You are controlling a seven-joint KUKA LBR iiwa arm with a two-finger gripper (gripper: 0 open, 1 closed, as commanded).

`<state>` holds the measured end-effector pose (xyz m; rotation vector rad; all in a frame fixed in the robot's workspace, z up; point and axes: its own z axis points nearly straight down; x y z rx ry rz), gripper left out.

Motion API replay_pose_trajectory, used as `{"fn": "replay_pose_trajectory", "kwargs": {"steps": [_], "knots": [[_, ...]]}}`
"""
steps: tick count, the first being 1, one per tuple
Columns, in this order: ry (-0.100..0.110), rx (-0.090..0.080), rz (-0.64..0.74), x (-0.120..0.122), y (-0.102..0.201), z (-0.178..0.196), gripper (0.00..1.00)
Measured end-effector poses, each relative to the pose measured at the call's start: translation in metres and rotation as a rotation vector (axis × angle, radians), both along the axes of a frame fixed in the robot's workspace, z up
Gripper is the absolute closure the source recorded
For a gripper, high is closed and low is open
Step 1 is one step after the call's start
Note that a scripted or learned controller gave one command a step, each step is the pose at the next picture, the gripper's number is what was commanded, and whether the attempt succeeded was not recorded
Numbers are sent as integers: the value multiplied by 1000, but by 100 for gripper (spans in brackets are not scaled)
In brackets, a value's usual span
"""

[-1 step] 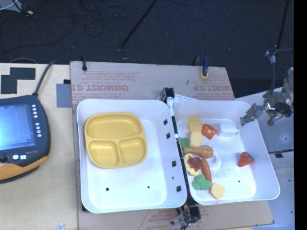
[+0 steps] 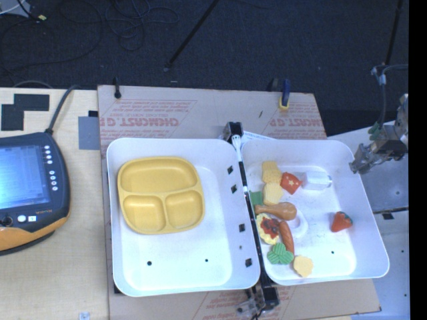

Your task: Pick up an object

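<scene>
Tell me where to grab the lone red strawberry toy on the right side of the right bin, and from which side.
Grip the strawberry across its red body, coming straight down from above. It lies apart from the pile of toy food, with bare right bin floor all around, so the fingers likely have room on either side. Its green top looks too small to hold.

Teach pendant (image 2: 27, 189) left of cardboard sheet (image 2: 153, 115); blue clamp (image 2: 285, 93) at sheet's far edge; cables (image 2: 100, 12) beyond

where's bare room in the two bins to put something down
Left bin: bare floor below and right of the yellow plate. Right bin: open patch around the lone strawberry, toward the right wall. Crowded: the toy food piled along the divider.
</scene>
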<state>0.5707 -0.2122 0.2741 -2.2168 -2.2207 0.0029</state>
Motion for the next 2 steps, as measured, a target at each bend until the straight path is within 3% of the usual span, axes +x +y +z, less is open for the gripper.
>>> {"fn": "replay_pose_trajectory", "kwargs": {"steps": [1, 2], "knots": [[3, 1, -1, -7, 57, -69, 100], [10, 4, 2, -62, 133, -158, 100]]}}
